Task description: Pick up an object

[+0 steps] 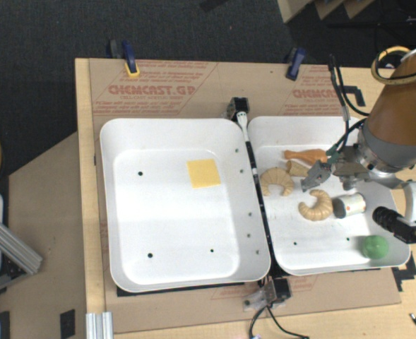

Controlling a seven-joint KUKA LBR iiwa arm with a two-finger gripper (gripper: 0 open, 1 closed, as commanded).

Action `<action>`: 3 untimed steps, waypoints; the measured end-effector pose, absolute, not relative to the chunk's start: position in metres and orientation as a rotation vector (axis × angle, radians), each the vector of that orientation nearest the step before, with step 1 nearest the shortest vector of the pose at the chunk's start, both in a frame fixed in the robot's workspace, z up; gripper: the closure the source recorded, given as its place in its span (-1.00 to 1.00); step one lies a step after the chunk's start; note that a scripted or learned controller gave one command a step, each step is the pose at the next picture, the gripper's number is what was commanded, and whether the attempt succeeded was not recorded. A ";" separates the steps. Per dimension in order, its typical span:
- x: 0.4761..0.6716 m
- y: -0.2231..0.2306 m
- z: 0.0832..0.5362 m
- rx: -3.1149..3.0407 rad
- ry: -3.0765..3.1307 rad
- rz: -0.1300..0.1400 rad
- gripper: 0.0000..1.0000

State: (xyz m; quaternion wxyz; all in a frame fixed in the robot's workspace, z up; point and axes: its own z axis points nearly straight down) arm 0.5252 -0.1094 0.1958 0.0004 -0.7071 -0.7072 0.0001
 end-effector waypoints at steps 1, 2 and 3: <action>0.526 -0.112 0.087 -2.232 -2.233 -0.009 -1.00; 0.625 -0.141 0.086 -2.226 -2.232 -0.007 -1.00; 0.663 -0.141 0.083 -2.203 -2.216 0.026 -1.00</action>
